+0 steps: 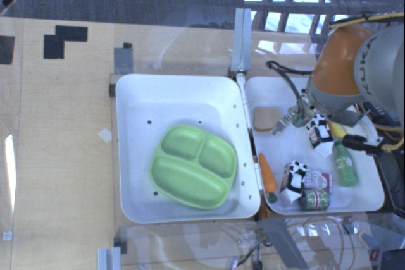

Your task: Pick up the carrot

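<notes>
Two white bins sit side by side on my bench. My gripper [283, 124] hangs over the right bin [373, 199], and I cannot tell how it is set. Untouched, the carrot [267, 174] lies along this bin's left wall, so the whole pick remains.

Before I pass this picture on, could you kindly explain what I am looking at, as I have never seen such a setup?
This is one camera fixed above a bench, looking down at a slant. The grey and orange shape at the right is a robot arm; its gripper hangs over the right bin, and nothing shows between its fingers. The left bin holds a green divided plate. The right bin holds the carrot the arm is meant to pick up, lying along the bin's left wall, plus a tan slice like bread, a green bottle, a can and some small black-and-white toys.
</notes>
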Tool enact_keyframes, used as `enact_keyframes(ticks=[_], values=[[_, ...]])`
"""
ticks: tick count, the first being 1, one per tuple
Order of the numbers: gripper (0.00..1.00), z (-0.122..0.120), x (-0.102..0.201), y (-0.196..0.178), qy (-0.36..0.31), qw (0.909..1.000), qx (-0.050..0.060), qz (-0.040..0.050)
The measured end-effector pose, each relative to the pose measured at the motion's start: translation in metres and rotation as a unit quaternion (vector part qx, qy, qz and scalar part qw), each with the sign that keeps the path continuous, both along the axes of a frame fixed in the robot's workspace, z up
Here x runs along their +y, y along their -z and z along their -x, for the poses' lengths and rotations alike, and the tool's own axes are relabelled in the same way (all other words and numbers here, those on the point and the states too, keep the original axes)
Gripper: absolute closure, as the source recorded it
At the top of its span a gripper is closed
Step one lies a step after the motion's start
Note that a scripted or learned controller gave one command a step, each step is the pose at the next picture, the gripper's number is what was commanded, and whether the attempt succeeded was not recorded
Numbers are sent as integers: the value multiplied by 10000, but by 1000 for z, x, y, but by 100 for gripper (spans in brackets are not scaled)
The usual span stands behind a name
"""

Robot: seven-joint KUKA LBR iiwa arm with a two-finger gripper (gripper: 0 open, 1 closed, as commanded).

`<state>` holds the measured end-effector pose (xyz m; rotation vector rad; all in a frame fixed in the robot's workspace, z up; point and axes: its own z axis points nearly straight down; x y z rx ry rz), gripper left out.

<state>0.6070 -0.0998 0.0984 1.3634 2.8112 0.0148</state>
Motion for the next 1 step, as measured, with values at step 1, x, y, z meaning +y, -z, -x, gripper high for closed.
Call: enact_keyframes(ticks=[1], values=[[0, 0, 0, 0, -1, 10000, 2, 0]])
